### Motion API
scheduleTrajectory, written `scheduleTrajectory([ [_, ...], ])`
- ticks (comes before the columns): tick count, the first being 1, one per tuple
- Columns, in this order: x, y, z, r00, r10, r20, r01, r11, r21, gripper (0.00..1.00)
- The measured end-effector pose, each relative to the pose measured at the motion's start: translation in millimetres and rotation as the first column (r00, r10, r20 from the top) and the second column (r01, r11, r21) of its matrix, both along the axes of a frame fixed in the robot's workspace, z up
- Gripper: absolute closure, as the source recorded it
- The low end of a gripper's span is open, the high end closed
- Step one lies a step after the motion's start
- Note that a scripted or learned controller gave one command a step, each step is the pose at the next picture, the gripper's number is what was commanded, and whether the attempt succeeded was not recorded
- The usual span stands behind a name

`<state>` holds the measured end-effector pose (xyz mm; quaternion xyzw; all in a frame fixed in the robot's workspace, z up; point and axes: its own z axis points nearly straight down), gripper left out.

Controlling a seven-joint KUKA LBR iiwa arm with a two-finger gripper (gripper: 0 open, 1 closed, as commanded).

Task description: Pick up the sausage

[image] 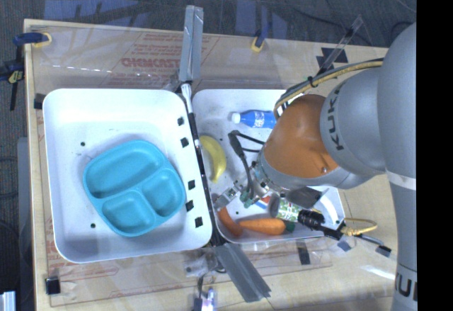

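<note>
Orange-brown, the sausage [260, 226] lies along the front wall of the right bin [212, 105], long axis running left to right, just below and right of the end effector [244, 193], whose grip state I cannot tell.

Blue tray [134, 187] looked like smooth, slightly glossy plastic; both bins [64, 118] matt white plastic. Arm [368, 132] shell was smooth grey, orange band [301, 139] glossy. Bench [106, 47] looked wooden under clear film.

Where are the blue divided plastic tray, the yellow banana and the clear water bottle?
blue divided plastic tray [134, 188], camera view, centre ridge.
yellow banana [214, 156], camera view, mid-body.
clear water bottle [256, 119], camera view, blue label.
</note>
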<state>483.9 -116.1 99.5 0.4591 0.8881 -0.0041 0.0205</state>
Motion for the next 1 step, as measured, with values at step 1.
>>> scheduleTrajectory([
  [1,0.7,0.3,0.5,0.998,0.069,0.0,-0.069,0.998,-0.002,0.0],
])
